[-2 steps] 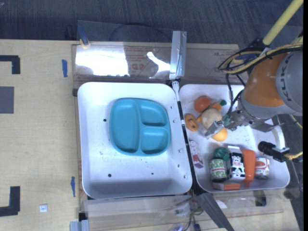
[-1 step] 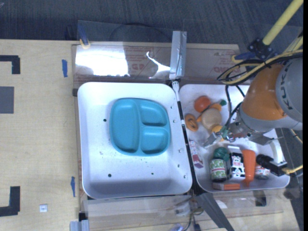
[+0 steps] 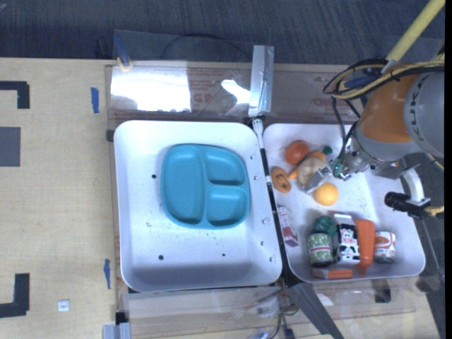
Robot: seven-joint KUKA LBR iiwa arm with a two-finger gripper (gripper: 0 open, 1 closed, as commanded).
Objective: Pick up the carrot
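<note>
In the right bin (image 3: 409, 263), a small orange carrot with a green top (image 3: 322, 157) lies near the far side, partly tucked against a beige toy (image 3: 308, 171). My gripper (image 3: 341, 167) hangs just to the right of the carrot's green end, low over the bin floor, under the grey wrist and orange band (image 3: 385, 115). Nothing shows between the gripper and the carrot, and I cannot tell whether they touch.
Around the carrot lie a red tomato (image 3: 297, 150), an orange slice (image 3: 282, 181) and an orange ball (image 3: 326, 194). Along the bin's near side stand a green can (image 3: 321, 243), a milk carton (image 3: 346, 243), a long orange-red piece (image 3: 365, 242) and a small can (image 3: 385, 246). The left bin (image 3: 134, 210) holds a blue divided tray (image 3: 205, 185).
</note>
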